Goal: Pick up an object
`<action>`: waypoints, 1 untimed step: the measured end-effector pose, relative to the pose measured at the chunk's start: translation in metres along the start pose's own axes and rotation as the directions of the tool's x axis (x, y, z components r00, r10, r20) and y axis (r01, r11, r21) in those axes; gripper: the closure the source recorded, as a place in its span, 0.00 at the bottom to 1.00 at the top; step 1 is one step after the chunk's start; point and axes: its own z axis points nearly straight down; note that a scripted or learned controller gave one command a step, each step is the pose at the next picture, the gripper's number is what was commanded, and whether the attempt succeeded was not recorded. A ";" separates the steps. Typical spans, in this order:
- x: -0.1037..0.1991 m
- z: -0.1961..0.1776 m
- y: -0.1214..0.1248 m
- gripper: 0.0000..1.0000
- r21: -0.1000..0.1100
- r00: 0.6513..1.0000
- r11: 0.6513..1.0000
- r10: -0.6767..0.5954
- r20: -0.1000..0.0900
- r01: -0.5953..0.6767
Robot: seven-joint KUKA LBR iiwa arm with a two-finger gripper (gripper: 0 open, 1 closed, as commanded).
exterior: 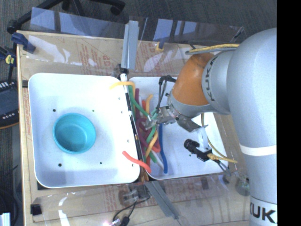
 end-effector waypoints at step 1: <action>0.043 -0.082 0.069 1.00 0.009 0.993 0.993 0.121 -0.007 -0.121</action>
